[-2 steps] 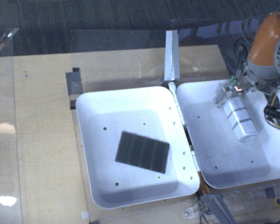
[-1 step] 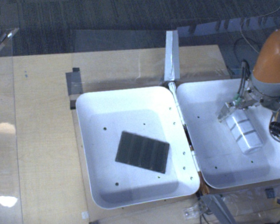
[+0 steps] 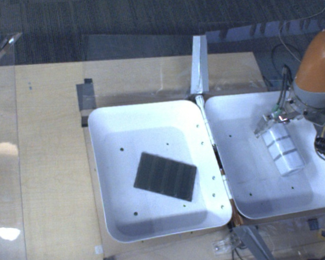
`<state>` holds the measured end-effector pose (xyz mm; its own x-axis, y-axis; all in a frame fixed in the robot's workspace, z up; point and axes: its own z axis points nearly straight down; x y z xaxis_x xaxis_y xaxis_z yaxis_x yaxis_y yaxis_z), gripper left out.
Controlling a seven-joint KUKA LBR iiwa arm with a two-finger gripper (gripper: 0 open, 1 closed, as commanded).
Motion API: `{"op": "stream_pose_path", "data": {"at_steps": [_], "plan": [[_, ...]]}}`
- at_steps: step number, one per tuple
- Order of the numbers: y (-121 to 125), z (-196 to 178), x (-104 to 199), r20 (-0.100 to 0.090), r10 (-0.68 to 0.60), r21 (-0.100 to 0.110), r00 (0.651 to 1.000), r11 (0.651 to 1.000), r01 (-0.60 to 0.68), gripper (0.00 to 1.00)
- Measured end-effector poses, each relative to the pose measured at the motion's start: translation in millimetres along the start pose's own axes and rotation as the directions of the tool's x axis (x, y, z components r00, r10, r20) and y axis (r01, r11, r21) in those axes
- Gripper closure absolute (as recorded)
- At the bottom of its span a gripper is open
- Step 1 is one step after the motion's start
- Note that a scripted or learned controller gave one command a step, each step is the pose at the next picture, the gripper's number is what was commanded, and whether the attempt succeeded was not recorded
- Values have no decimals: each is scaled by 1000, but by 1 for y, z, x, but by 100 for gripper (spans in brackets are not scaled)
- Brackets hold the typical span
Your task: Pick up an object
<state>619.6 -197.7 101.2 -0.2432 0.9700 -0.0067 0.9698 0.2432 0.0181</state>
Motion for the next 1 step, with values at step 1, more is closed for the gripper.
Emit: {"op": "stream_pose_path", "data": {"at_steps": [1], "plan": [[73, -61, 76, -5, 18, 10, 1000, 1000, -18, 100]]}}
